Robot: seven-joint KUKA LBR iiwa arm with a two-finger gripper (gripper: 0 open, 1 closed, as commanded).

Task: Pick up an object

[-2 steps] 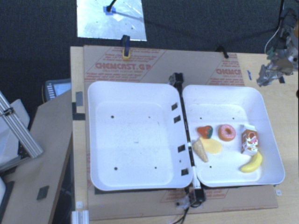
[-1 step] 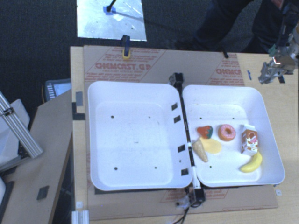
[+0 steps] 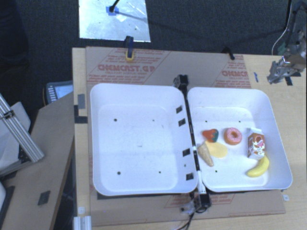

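Observation:
The right bin (image 3: 225, 104) holds several toy foods in its near half. A red strawberry (image 3: 210, 135) lies next to a pink doughnut (image 3: 233, 136). A small red and white carton (image 3: 256, 144) stands by the right wall, with a yellow banana (image 3: 258, 167) just in front of it. A tan cone (image 3: 206, 154) and a flat yellow piece (image 3: 218, 150) lie near the divider. My gripper (image 3: 279, 74) hangs at the far right, above the bench beyond the right bin's back corner, well away from the foods.
The left bin (image 3: 136, 143) sits beside the right one, joined by a black-clipped divider (image 3: 188, 133). Both rest on a cardboard sheet (image 3: 158, 66). A shiny metal plate (image 3: 113, 12) lies on the floor behind, and an aluminium rail (image 3: 17, 131) at left.

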